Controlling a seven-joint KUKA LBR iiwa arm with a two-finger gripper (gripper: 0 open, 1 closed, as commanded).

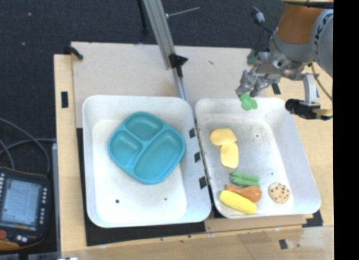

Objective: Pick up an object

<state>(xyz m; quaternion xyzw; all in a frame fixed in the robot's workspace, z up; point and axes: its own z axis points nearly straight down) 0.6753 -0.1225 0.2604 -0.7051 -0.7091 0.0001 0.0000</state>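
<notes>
My gripper (pixel 245 94) hangs over the back rim of the right bin (pixel 297 141). A small green object (pixel 248 105) sits at its fingertips, and the fingers look shut on it. Lower in the right bin lie two pale yellow pieces (pixel 223 137) (pixel 229 155), a green pod (pixel 244 179), an orange carrot (pixel 248 192), a yellow corn-like piece (pixel 238 202) and a round cookie (pixel 279 193).
The left bin (pixel 98 197) holds a blue divided plate (pixel 147 147). A slanted metal post (pixel 160 23) rises behind the bins, near the wall between them. The bench's bare back strip (pixel 129 68) runs behind both bins.
</notes>
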